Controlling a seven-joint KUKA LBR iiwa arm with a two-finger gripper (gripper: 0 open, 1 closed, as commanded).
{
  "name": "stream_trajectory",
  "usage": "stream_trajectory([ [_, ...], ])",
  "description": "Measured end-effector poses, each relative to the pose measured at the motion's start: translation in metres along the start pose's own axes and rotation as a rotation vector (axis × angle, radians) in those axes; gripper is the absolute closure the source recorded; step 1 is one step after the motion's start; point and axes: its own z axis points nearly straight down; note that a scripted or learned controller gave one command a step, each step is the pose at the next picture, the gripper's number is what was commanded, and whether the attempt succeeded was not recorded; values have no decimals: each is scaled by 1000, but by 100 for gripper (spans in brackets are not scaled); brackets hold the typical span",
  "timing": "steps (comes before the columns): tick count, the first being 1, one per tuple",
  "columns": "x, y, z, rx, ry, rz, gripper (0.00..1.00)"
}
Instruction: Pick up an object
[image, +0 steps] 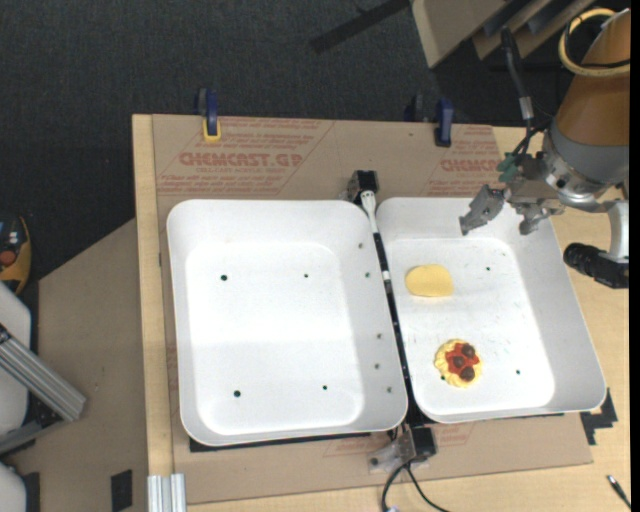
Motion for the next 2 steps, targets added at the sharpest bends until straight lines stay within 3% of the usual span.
stream_trajectory([
  [1,23,-60,42,9,3,1,0],
  [2,14,-133,124,14,3,5,0],
])
